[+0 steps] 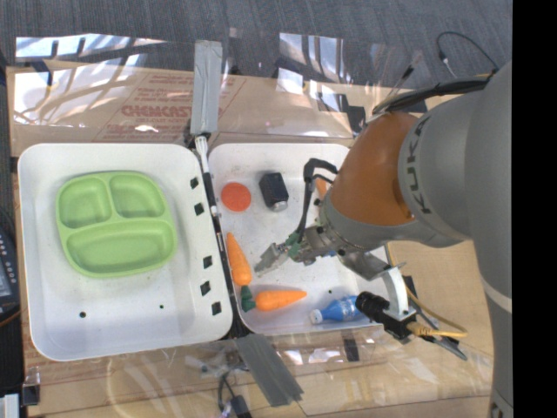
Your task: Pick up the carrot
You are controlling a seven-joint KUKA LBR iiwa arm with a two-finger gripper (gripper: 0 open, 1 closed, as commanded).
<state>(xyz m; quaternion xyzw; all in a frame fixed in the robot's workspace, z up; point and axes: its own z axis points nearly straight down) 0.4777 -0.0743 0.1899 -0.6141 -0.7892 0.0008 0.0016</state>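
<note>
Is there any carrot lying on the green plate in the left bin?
No, both carrots lie in the right bin, and the green plate sits in the left bin.

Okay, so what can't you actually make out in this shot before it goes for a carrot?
- Gripper: small and blurred in the camera view, so open or shut is unclear.
- Right bin: its right part is hidden under the arm.
- Blue bottle: its right end runs behind a black fitting.
- Carrot against the left wall: its lower end merges with the green top of the other carrot.
</note>
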